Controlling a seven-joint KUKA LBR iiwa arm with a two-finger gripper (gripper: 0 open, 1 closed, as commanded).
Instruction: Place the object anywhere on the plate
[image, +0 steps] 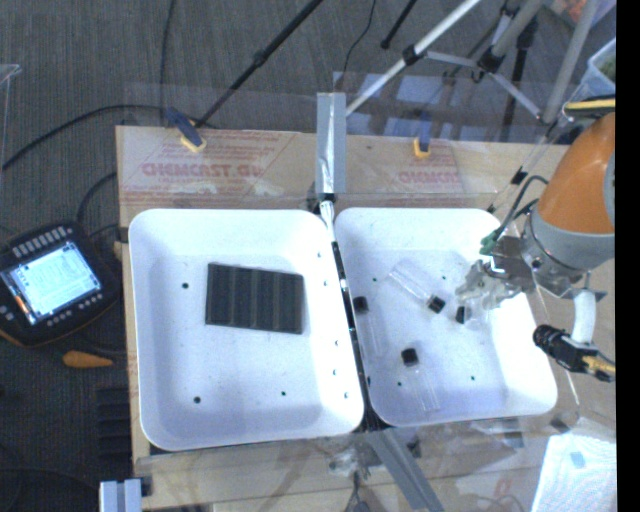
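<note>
Now I see the gripper (478, 298) low over the right bin (520, 385), reaching in from the right.

Its translucent fingers (468, 291) blur against the white floor, so I cannot tell whether they are spread or closed, or whether anything sits between them. Taking the dark ribbed plate (254, 298) as my landmark: it lies flat in the left bin (160, 400), and the task's small black cubes all lie well to its right, past the divider. One cube (436, 303) and a second cube (461, 315) lie just beside the fingers. A third cube (408, 355) lies nearer the front wall. A fourth cube (360, 302) lies closest to the plate.
</note>
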